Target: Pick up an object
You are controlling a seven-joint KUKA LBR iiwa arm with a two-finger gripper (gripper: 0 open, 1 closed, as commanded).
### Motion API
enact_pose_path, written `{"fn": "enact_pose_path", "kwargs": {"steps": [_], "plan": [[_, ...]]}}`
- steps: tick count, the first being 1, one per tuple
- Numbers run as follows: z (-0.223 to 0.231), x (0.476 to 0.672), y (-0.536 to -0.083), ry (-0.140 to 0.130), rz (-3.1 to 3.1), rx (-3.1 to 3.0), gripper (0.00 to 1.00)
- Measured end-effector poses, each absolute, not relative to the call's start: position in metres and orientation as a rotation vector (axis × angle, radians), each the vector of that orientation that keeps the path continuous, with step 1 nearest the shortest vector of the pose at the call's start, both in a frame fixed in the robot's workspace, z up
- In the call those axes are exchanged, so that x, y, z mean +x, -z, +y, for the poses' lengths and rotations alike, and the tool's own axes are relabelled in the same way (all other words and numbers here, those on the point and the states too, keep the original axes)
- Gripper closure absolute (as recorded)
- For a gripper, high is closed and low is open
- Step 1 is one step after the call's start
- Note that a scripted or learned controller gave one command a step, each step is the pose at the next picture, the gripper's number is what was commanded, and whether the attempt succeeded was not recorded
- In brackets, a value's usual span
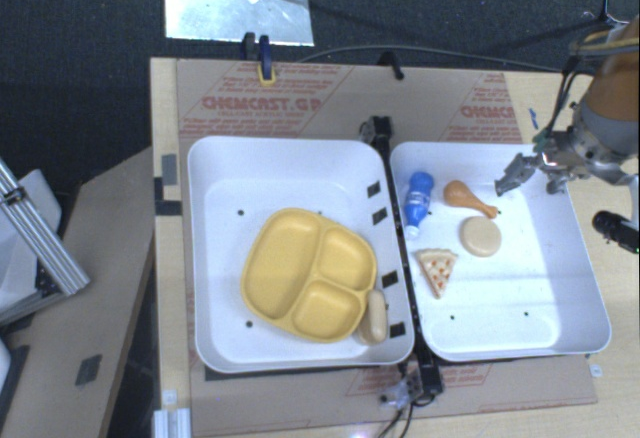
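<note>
Gripper [530,172]: hovering over the upper right part of the right bin [575,321], its two dark fingers spread apart and gripping nothing; it is reaching in from the right on the grey arm [610,121].
Likely target: the drumstick toy [468,197] is lying nearest, just left of and slightly below the fingertips, its thin end pointing right toward the gripper.
Relation to gripper: the drumstick is sitting near but apart from the fingers, with bare bin floor showing between them; height above the floor cannot be judged from this slanted view.
Doing the step well: judged from this layout, the arm is needing a short shift left and down, with the fingers straddling the drumstick's narrow shaft across its width, not along its length.
Risk: closing too early is likely to pinch air or nudge the piece away.
Neighbours: a round tan cookie [481,237] is lying just below the drumstick, a pizza slice [436,270] lower left of it, and a blue bottle [417,199] is resting against the divider at the bin's left wall.
Farther out: the left bin [215,226] is holding a yellow divided tray [307,273] with a pale bread roll [375,316] at its lower right edge.
</note>
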State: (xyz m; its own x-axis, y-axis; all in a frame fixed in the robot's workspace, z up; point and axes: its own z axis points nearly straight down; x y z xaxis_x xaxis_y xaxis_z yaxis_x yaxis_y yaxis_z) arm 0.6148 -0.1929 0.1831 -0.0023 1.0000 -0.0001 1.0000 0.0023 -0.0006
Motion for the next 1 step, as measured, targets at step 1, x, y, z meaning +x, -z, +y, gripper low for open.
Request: {"fn": "enact_pose_path", "kwargs": {"steps": [1], "plan": [[-0.1913,0.6260,-0.1315,0.002,-2.230,-2.217,0.00]]}}
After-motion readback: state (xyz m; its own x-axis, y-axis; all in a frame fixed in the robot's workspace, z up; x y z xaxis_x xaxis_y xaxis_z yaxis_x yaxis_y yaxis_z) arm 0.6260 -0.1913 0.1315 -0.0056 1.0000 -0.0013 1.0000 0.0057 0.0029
